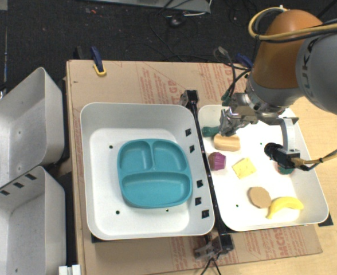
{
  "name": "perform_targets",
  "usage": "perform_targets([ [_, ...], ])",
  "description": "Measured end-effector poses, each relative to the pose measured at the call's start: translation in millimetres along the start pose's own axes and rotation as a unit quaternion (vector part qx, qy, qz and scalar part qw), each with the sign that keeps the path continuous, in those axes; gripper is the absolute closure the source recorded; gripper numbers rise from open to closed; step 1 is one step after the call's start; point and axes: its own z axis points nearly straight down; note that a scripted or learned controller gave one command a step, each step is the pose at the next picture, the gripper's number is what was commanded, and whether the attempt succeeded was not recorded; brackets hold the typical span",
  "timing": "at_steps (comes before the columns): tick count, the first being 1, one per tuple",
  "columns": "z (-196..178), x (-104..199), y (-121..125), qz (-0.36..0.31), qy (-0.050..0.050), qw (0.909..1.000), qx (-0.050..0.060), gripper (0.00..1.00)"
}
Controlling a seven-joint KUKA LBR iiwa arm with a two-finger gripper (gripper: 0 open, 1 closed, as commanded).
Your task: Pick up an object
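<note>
— So where did the gripper [230, 126] stand against the thing it was after?

— Right over the upper left part of the right bin [314, 196], with the tan bread-like piece [226, 143] lying directly beneath it and a touch toward the near side. That piece lay with its long axis running roughly left to right across the bin, so the tips came at it from its far long edge (a fair approach for a pinch across the short way, I judged).

— Was it holding the piece?

— Not that I could say. The tips sat at or just above the piece's top edge, possibly touching, but nothing showed between them. Whether they were spread or closed I could not tell; the wrist hid them.

— Anything crowding it?

— A green item [208, 132] poked out just left of the tips by the bin wall, and a small purple object [217, 161] sat just below the tan piece, near but apart. The yellow square [243, 168], the brown oval [259, 197] and the banana [284, 206] lay well away toward the near corner.

— And the left bin [94, 119]?

— It carried the teal divided plate [155, 173], well apart from the work
</note>
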Motion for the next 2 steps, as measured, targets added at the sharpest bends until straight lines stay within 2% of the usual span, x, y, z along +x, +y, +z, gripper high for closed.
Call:
perform_targets([
  [2, -1, 113, -24, 0.000, 0.000, 1.0000, 0.000, 1.00],
])
